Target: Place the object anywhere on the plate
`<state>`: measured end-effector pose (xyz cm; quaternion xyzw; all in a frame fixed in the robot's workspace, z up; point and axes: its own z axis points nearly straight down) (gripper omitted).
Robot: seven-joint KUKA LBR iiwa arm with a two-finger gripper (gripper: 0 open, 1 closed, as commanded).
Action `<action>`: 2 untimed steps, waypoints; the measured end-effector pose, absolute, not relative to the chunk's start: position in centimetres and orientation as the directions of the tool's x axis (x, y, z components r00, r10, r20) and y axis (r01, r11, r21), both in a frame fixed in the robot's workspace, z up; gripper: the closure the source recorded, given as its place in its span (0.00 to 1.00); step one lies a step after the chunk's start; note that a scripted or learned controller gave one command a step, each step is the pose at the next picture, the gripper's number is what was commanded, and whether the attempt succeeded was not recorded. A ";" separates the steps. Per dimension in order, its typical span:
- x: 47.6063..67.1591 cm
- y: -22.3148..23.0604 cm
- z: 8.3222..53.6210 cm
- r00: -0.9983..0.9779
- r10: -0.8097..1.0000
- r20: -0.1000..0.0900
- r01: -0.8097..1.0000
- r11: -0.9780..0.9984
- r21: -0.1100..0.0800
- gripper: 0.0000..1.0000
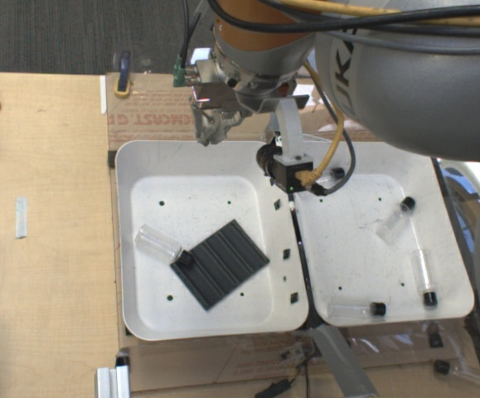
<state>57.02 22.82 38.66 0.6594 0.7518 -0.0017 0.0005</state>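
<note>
arm: grey KUKA arm with orange band (264, 7) is reaching in from the right, filling the top of the view and hanging over the back rim of the two bins
tool: two-finger gripper (213, 127) is sitting above the rear edge of the left shallow white bin (140, 305); whether it is open, closed or gripping anything I cannot tell, nothing visibly caught in it
plate: dark grey ribbed square plate (223, 264) is lying flat and turned diagonally on the left bin floor, probably placed mid-bin so it stays reachable from above
object: clear plastic vial with black cap (163, 246) is lying on its side in the left bin, cap end touching or just overlapping the plate's left corner, body off the plate; judging the task not done if this is the object
other vials: several more clear capped vials (422, 276) are lying scattered in the right shallow white bin (455, 305), well apart from the plate, likely spare pick targets
hard to make out: which vial is the intended object is unclear; transparent bodies are blending into the white floor; the black bracket with yellow cable (293, 172) is covering the seam between the bins; the arm body is cut off by the top and right edges
</note>
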 end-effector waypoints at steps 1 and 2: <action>52.7 19.0 44.1 -0.545 0.839 -0.002 0.839 0.545 -0.002 1.00; 49.6 14.4 44.2 -0.812 0.583 -0.001 0.583 0.812 -0.001 1.00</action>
